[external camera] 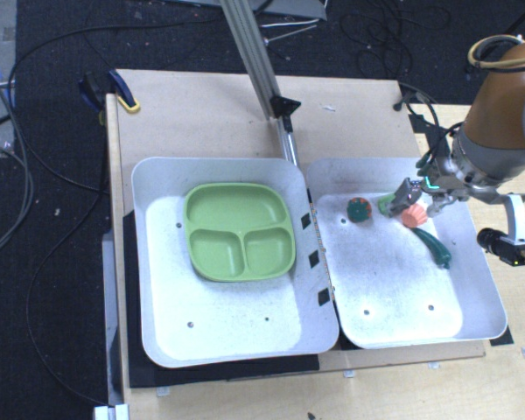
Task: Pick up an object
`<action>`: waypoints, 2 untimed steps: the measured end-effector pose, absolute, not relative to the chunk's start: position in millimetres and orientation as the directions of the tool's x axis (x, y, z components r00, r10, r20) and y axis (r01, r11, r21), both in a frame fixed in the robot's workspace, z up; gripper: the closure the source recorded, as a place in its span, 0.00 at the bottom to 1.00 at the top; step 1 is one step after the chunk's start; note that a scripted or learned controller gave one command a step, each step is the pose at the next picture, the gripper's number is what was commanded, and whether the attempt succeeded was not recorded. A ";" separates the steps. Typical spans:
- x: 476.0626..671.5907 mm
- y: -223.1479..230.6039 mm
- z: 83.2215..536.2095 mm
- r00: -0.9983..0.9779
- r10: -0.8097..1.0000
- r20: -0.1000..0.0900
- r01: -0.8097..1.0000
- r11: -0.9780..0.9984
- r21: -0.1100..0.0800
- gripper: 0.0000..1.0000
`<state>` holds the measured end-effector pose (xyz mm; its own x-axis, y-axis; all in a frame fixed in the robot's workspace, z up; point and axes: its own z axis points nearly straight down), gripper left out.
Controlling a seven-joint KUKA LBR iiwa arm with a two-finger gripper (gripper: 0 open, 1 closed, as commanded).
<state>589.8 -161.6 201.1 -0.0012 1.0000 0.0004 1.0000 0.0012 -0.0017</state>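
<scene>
Claw [417,201] is hanging low over the far right part of the right bin [394,322], arm [499,121] reaching in from the right. Judging the step: it is lining up or closing in on a grab, not yet lifting anything clear. Finger spread: cannot tell, the wrist and cables are blocking the tips. Right at the claw a pink object [414,217] is sitting, touching or just under the tips, cannot tell which; nothing is visibly pinched between fingers, so not calling it held. Just beside the pink object, toward the bin's middle, a light green piece [387,205] is lying, and further that way a small dark green and red ball-like thing [359,209] is sitting apart from it. On the near side of the pink object a dark green long tool-like piece [434,244] is lying slanted, close to it. Next move is likely calling for closing on the pink object and raising straight up; the neighbours being so near could get nudged or caught. Well apart from the pink object, in the left bin [219,331], a green divided plate [241,232] is resting.
</scene>
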 end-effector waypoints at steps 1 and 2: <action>590.4 -161.7 201.9 -0.001 1.000 0.000 1.000 0.001 0.000 0.00; 587.4 -171.2 145.2 0.002 1.000 0.000 1.000 -0.002 -0.005 0.00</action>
